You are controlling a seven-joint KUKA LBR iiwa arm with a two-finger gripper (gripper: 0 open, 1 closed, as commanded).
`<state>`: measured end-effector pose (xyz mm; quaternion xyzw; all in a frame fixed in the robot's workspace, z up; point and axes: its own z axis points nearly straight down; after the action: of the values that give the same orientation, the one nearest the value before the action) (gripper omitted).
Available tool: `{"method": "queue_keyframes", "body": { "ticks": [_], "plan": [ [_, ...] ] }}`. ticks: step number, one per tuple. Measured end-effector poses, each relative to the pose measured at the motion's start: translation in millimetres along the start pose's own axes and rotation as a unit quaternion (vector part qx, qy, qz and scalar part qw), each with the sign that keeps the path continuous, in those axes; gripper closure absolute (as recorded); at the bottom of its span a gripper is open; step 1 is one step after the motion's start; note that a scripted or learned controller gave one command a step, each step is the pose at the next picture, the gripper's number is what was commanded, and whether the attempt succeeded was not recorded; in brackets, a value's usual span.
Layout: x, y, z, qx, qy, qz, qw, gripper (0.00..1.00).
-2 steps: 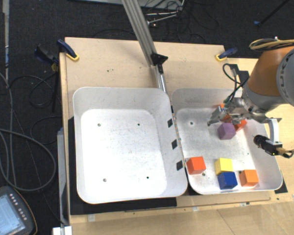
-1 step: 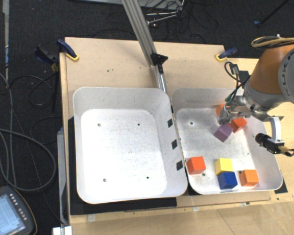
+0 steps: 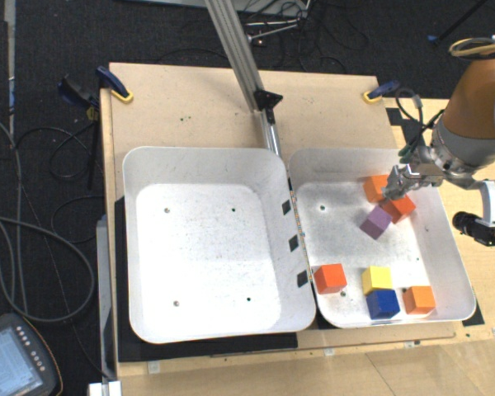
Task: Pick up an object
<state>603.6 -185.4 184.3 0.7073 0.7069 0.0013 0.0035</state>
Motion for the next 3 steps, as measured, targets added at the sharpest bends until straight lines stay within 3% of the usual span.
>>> {"method": "queue_keyframes", "body": {
  "ticks": [2, 3],
  "plan": [
    [2, 0, -93, 0.0, 0.0, -0.002, 1.0, 1.0],
    [63, -9, -92, 0.003, 0.002, -0.004, 1.0, 1.0]
  ]
}}
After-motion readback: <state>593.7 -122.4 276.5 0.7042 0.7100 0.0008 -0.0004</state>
